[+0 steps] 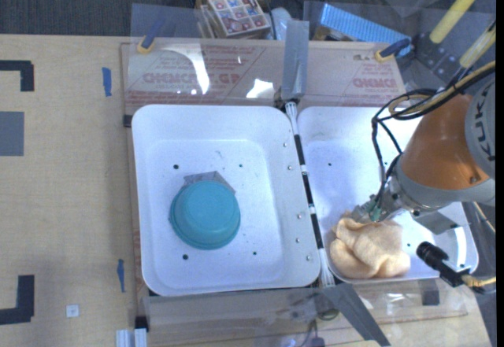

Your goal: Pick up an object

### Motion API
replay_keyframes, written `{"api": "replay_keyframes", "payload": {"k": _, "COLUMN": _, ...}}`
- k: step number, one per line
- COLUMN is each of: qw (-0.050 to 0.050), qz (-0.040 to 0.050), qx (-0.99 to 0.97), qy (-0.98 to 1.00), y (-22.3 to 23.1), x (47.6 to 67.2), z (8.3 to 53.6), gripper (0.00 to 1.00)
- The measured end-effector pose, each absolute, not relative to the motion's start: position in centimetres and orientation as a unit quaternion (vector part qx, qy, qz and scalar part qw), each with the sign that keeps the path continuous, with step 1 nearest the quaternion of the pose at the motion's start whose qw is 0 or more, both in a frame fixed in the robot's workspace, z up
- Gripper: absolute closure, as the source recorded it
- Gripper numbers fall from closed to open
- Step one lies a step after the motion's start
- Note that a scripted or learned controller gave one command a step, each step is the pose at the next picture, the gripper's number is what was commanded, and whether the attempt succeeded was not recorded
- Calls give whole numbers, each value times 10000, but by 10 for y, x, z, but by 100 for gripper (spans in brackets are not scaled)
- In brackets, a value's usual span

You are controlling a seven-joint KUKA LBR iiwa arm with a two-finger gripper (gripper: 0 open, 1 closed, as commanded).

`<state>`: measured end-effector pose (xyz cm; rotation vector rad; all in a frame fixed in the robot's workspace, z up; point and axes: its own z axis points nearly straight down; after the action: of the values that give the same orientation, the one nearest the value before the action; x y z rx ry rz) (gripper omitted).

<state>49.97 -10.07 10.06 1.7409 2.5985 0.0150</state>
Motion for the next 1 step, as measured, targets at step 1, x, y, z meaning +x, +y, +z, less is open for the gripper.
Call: {"api": "replay_keyframes", "payload": {"k": 1, "qw": 69, "qz": 47, "qx": 5566, "qy": 8307, "y": -101, "x": 500, "z": 101, "gripper": 0}}
